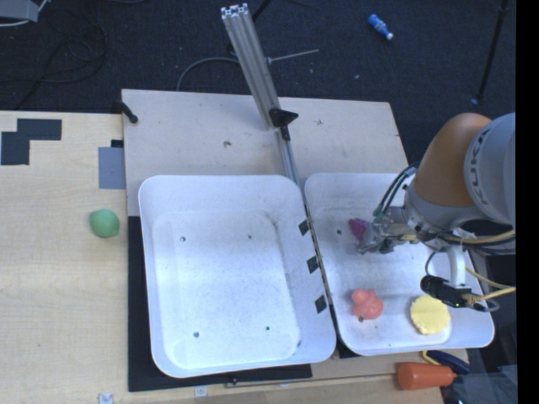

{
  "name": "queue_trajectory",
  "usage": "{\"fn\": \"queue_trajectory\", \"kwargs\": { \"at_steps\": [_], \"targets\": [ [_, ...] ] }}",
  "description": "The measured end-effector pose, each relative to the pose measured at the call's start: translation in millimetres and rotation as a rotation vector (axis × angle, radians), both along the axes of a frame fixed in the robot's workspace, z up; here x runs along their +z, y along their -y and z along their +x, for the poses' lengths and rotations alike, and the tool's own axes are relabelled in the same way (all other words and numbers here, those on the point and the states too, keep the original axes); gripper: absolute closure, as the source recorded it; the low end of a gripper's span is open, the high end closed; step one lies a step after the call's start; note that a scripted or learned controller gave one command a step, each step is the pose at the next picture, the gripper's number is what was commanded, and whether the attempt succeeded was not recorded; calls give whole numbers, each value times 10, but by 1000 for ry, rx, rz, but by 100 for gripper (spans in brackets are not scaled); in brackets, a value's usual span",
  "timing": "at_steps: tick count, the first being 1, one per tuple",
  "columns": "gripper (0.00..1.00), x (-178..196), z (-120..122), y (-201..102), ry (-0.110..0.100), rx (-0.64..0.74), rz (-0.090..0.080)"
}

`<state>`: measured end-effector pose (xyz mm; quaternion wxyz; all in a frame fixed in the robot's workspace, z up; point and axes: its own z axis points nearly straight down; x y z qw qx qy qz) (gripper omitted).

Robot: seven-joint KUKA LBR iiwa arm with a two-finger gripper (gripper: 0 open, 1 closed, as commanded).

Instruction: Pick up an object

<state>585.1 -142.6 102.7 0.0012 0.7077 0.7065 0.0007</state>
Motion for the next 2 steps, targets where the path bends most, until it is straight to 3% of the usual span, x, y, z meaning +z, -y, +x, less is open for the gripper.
{"fn": "queue_trajectory", "kwargs": {
  "at_steps": [2],
  "targets": [
    [100,866,-63,-37,0,1,0]
  ]
}}
